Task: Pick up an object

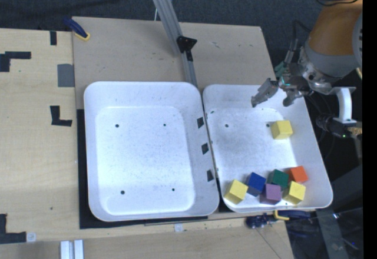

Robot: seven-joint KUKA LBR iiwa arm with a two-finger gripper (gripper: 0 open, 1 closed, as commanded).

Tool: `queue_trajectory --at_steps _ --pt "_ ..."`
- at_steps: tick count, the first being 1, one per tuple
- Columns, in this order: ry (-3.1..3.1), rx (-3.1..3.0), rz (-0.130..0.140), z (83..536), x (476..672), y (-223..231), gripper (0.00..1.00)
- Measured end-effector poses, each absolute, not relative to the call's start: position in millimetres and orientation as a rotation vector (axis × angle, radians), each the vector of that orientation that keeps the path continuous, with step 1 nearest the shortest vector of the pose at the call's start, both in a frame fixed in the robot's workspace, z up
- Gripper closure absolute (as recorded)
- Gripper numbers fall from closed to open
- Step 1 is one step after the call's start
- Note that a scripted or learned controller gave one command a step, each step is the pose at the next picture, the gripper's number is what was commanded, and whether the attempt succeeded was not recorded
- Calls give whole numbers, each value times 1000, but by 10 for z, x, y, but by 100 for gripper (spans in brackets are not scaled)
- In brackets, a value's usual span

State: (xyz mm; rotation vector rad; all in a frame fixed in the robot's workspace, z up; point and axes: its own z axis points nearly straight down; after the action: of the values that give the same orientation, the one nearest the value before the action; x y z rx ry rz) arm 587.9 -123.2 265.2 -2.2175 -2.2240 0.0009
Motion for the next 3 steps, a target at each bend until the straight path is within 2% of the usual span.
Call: queue_trajectory --at_steps 1,2,3 --pt "-2224 -2218 1 2653 5879 -1232 0" --pt "-2220 -2218 7 2208 5827 -1235 0" --pt "-2220 -2216 8 1642 5913 -1212 0"
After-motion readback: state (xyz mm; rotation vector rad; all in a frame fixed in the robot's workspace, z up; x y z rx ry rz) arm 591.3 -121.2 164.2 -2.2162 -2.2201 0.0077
